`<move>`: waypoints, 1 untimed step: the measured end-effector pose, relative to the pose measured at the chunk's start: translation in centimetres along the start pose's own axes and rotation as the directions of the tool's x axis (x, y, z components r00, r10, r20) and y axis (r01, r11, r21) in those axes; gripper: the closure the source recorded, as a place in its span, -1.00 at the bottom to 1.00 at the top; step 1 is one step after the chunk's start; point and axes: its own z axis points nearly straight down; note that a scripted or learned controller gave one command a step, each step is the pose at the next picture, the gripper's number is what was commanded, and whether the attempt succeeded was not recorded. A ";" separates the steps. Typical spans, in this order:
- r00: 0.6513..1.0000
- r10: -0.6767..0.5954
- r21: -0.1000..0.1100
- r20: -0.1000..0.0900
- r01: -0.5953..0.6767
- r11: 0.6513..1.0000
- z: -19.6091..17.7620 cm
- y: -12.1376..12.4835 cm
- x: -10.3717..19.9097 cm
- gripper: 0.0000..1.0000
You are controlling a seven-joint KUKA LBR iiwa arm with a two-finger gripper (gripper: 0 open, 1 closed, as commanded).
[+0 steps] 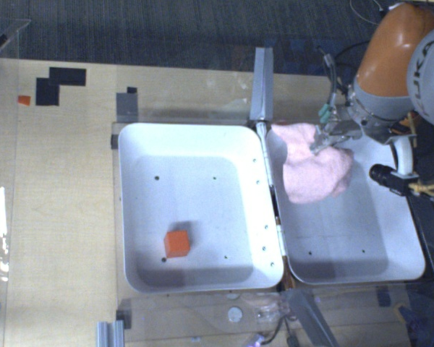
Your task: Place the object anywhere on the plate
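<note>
Bench (58, 215): pale wood-grain surface, flat, with black square markers and a small orange tab at its far left.

Left bin (141, 150): shallow white tray with rounded corners, smooth matte floor and low sloping walls. It holds one item, the orange block (177, 243), a small cube with crisp edges lying in the near-left part of the floor, apart from every wall. The remaining floor is open on all sides of the block, widest toward the far and right walls.

Right bin (362, 251): matching white tray, touching the left bin along a metal divider rail (261, 85) that runs away to the far side. Its near half is bare floor.

Pink plate (312, 172): soft pink, rounded and irregular in outline, somewhat blurred in texture, sitting in the far-left part of the right bin, close to the dividing wall and the far wall.

Gripper (325, 139): metallic fingers at the end of the grey arm with its orange band, reaching in from the right and poised at the far right edge of the pink plate. Whether the claw is released or clenched cannot be told; nothing is visible between its fingers.
</note>
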 end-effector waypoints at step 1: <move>0.920 -0.393 0.001 -0.002 0.393 0.920 -0.1 0.9 5.7 1.00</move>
